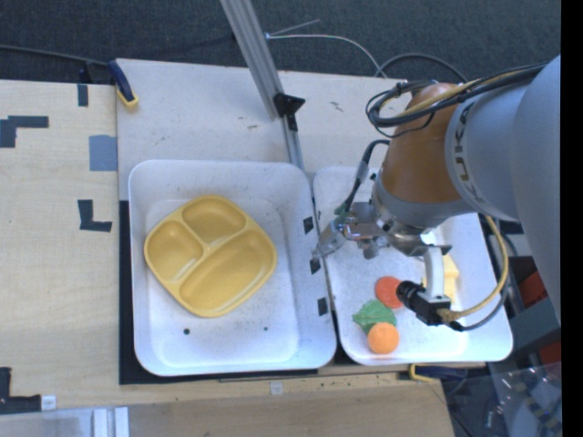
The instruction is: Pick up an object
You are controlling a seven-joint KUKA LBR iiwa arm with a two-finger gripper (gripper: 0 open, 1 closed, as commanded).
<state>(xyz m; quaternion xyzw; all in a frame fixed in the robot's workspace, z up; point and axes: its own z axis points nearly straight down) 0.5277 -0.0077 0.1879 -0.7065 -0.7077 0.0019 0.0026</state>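
On the tabletop (55, 244), the left bin (164, 335) holds a yellow divided plate (209, 255); the hand (357, 230) hangs over the right bin (474, 330), its grip impossible to tell.

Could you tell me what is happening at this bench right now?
The robot arm is reaching in over the right bin, with its pincer near that bin's left wall. Nothing looks picked up yet: a red piece, a green piece, an orange ball and a yellow piece lie in the bin beside it. The left bin holds a yellow divided plate, untouched.
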